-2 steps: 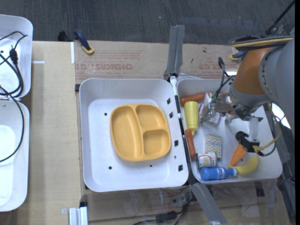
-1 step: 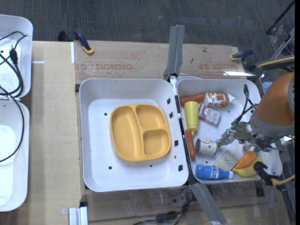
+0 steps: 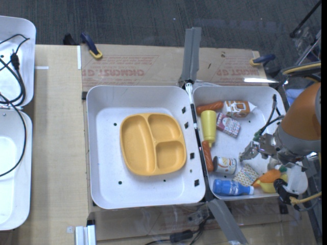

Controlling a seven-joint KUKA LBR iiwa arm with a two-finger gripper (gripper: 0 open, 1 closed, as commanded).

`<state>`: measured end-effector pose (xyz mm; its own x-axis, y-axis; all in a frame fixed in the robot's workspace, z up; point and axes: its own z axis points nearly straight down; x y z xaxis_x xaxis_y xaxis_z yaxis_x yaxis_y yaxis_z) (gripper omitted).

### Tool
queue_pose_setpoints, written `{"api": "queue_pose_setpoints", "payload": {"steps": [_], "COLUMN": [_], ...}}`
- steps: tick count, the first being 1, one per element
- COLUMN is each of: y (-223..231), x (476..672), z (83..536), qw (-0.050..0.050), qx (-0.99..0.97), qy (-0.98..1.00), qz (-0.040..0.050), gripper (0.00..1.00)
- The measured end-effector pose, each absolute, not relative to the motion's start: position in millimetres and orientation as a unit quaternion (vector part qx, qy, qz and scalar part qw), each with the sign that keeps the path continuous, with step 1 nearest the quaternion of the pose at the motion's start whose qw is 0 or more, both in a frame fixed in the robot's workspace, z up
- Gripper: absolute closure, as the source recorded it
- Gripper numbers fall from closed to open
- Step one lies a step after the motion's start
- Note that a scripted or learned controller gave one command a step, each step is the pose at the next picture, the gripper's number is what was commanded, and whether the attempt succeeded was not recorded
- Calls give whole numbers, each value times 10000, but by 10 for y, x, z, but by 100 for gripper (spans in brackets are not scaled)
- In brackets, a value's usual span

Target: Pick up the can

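Note:
The can (image 3: 225, 165) is small and silvery with an orange-brown label. It lies on its side in the right bin (image 3: 265, 93), near the bin's left wall and just above a blue bottle (image 3: 232, 188). My gripper (image 3: 252, 151) hangs low over the right bin, a short way right of the can and a little above it. Its dark fingers point left and down, with nothing visibly between them. The grey arm with its orange band (image 3: 306, 114) comes in from the right.
The left bin (image 3: 102, 147) holds a yellow divided plate (image 3: 153, 143). Around the can lie a yellow bottle (image 3: 208, 125), an orange carrot-like piece (image 3: 207, 154), a maroon packet (image 3: 228, 125), a small carton (image 3: 237, 107), a patterned pad (image 3: 245, 175) and an orange-yellow toy (image 3: 270, 180).

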<state>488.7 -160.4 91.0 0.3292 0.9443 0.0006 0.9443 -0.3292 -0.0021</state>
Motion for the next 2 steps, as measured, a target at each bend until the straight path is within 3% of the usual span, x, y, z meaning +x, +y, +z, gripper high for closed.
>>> {"api": "queue_pose_setpoints", "payload": {"steps": [1,2], "y": [-1611,-1585], "x": [4885,4892], "z": [994,995], "qw": [15,34], "qx": [-8162,-8154], "qy": [-5778,-5788], "qz": [11,2], "gripper": [100,0]}}
